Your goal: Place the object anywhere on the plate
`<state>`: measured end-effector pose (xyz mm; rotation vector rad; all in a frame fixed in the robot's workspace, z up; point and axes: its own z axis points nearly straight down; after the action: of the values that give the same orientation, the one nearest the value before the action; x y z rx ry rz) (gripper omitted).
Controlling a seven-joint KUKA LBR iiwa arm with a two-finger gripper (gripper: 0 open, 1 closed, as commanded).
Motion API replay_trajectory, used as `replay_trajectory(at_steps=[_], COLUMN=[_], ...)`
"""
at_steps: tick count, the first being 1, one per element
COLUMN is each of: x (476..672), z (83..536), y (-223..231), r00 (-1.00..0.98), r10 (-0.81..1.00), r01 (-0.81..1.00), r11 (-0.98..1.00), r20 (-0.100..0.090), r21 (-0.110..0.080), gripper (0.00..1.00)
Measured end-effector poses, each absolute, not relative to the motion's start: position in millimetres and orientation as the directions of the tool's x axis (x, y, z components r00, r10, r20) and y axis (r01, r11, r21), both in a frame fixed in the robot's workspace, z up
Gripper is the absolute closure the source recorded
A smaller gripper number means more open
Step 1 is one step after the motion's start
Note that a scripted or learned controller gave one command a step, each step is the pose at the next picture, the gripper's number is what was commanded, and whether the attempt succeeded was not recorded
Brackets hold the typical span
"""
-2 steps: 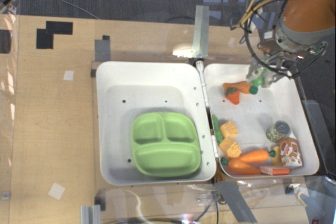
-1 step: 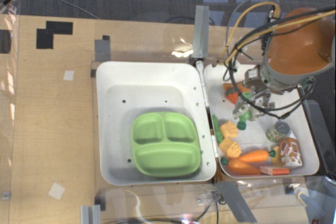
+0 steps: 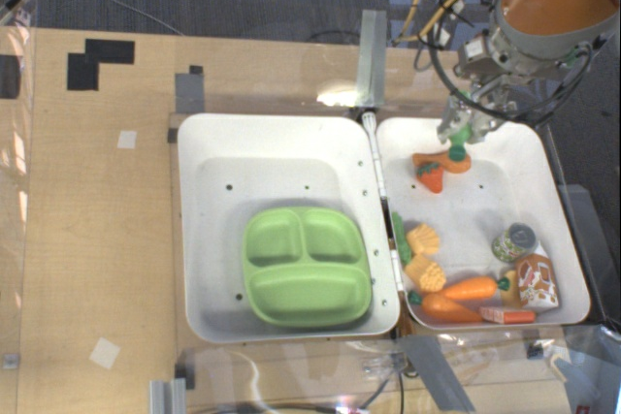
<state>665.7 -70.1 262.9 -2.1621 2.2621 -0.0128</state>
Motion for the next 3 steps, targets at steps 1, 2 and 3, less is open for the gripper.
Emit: replay_trajectory(at_steps=[1,2,3], x=[591.2,517.5,561.1], z=[214.7,226.1,339.7], y=[-9.7,8.7,-13.9], r00=[0.197,0.436,0.328], r10=[-0.98,-0.9,-0.945], r01=[-0.98,-0.9,-0.945], r11=[-0.197,-0.436,-0.328], r20=[-0.003,0.0,0.004], r21=[-0.005,-0.006,-0.014], gripper=[1.0,1.0,1.0])
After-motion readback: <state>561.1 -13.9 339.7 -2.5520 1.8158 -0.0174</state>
